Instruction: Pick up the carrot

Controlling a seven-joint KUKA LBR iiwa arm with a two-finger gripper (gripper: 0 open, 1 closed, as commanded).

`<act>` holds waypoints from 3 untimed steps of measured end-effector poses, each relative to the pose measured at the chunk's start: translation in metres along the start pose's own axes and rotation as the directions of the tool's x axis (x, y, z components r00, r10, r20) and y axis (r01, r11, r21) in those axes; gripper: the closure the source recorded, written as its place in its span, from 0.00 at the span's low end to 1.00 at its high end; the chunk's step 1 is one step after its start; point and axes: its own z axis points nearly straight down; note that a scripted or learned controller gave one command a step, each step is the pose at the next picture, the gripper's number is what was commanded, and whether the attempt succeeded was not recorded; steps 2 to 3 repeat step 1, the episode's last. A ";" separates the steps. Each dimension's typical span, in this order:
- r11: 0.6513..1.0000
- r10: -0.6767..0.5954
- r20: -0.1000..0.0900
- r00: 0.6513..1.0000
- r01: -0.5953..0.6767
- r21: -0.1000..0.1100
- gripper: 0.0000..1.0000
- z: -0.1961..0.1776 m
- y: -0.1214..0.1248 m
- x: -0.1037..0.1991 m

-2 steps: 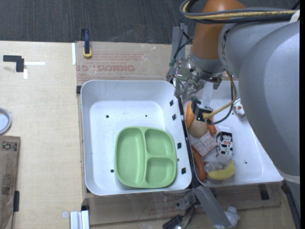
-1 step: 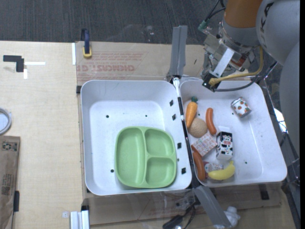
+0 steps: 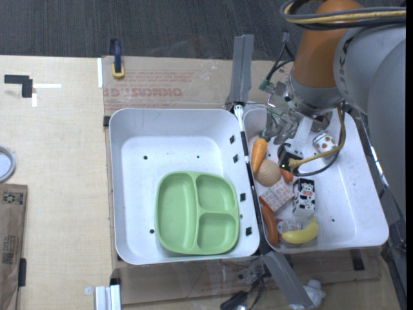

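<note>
The carrot (image 3: 258, 152) is an orange tapered piece lying against the left wall of the right bin (image 3: 361, 205), near its back. My gripper (image 3: 281, 133) hangs over the back left part of that bin, just right of and slightly above the carrot's top end. Cables and the wrist body cover much of it. I see nothing held in it.
Below the carrot lie a beige round item (image 3: 269, 172), a red patterned packet (image 3: 277, 197), a black-and-white toy (image 3: 304, 196), a banana (image 3: 301, 234) and a long red-orange piece (image 3: 269, 223). The left bin (image 3: 129, 173) holds a green divided plate (image 3: 197, 212).
</note>
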 end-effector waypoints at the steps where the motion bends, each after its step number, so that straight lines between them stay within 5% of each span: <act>1: 0.998 -0.062 0.000 0.998 0.062 -0.001 1.00 0.015 0.020 0.041; 3: 0.998 -0.062 0.000 0.998 0.062 -0.001 1.00 0.015 0.020 0.041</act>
